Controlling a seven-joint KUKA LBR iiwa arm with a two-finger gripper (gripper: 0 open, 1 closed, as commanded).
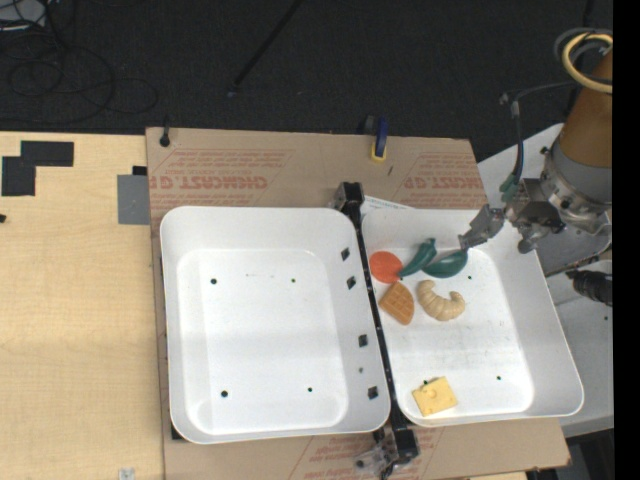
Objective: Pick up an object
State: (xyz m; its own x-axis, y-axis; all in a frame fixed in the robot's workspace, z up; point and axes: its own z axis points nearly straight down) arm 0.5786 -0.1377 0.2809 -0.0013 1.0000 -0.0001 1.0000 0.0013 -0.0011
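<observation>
I see the gripper (478,232) over the right bin's (545,313) far edge; whether it is open or closed I cannot tell. The teal curved object (436,260) lies just beside it, toward the bin divider, long axis running roughly toward the fingers.

Arm: grey, orange band above wrist, reaching in from the right. Tool (482,230): slanting down-left; finger spacing not discernible.
</observation>
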